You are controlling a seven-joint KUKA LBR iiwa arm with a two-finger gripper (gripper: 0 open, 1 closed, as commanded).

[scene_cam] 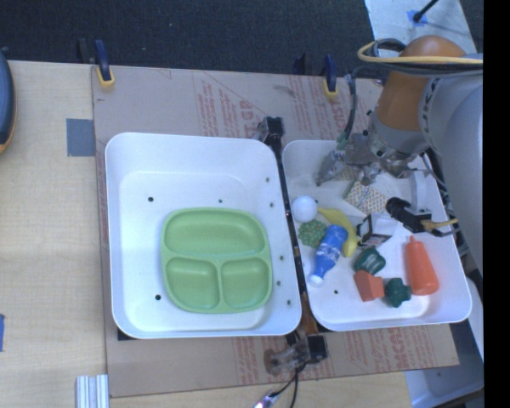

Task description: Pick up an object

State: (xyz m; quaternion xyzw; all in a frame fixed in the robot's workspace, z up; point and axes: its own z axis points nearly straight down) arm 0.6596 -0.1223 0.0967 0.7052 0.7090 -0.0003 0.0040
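The pickable objects are lying crowded in the right bin, at the right of the frame: a blue bottle slanting beside a yellow piece, a white ball just above them, an orange bottle toward the lower right, and a red block touching a dark green piece. They are sitting heaped, probably so that a blind descent meets something. The gripper is hanging low over the upper part of this bin, near a patterned flat piece, with the arm coming in from the upper right. Whether the jaws are released or clenched I cannot tell; nothing is visibly caught between them. The left bin is carrying 1 green tray with 3 compartments, likely a drop-off spot. Both bins are resting on cardboard clamped to the counter.
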